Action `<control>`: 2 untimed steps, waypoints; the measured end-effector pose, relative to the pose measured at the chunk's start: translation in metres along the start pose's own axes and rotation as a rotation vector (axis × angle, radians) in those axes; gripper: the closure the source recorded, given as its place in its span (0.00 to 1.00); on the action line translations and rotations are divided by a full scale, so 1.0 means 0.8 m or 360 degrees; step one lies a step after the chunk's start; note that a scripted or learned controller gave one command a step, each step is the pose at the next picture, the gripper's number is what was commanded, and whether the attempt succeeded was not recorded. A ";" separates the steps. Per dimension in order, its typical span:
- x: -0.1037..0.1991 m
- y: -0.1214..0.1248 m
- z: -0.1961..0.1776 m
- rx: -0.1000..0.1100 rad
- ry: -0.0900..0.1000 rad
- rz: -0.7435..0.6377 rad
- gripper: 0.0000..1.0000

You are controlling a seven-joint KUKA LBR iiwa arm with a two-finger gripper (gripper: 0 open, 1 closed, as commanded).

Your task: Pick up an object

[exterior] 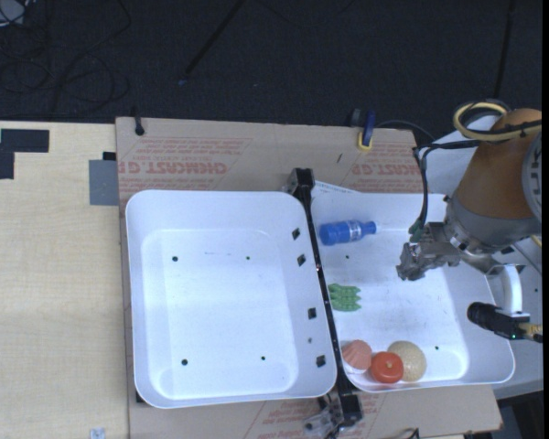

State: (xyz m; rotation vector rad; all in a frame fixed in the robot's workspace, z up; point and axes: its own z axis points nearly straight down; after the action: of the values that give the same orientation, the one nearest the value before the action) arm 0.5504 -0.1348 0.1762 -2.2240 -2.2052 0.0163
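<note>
Camera view: found claw (pixel 412 268) low over right bin (pixel 457 341), state impossible to tell. Saw blue bottle (pixel 347 232) left of claw, ungrasped. Lifted nothing yet; whole pick remained.

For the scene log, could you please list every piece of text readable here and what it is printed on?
"CHEMCAST GP": red print, seen upside down, on the brown cardboard sheet behind the bins; repeated further right, partly covered.
Red print on the cardboard's front edge: too cut off to read.
Blue plastic bottle: no legible label.
</note>
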 end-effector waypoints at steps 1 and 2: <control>0.063 0.015 -0.082 -0.0028 0.0003 -0.0021 1.00; 0.163 -0.050 -0.104 -0.0014 0.0006 -0.0025 1.00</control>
State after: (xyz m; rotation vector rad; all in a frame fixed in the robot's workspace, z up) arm 0.5124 -0.0041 0.2601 -2.2090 -2.2252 0.0018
